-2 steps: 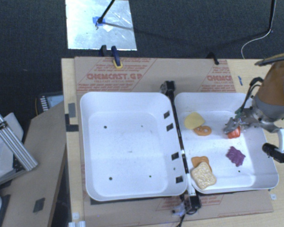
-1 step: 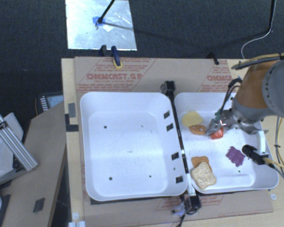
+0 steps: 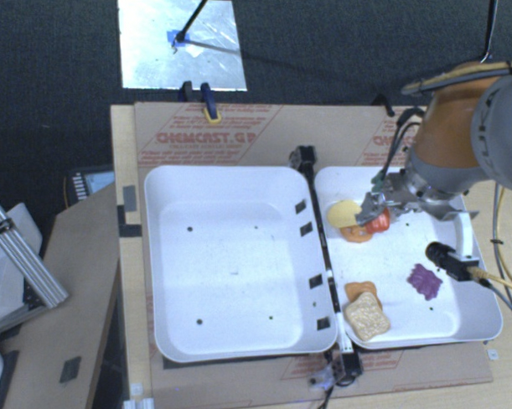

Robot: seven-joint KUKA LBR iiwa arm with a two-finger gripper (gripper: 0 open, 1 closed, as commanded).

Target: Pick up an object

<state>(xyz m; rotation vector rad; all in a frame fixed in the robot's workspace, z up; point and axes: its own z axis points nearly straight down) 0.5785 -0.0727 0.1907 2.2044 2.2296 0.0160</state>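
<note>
You are looking at the gripper hanging low over a cluster of 3 toy foods, a yellow piece, an orange piece and a red piece, in the upper left of the right bin, right of centre in the frame. I cannot tell the claw's state; it is blurring into the pile. These pieces are probably light, stiff, slick plastic, so you are likely wanting a pinch across a narrow middle.

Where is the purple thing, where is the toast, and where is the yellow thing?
purple thing [image 3: 425,281], camera view, its middle, in the right bin.
toast [image 3: 367,315], camera view, middle of the slice, near the bin's front left corner.
yellow thing [image 3: 343,212], camera view, its bare left part, beside the end effector [image 3: 373,214].
</note>
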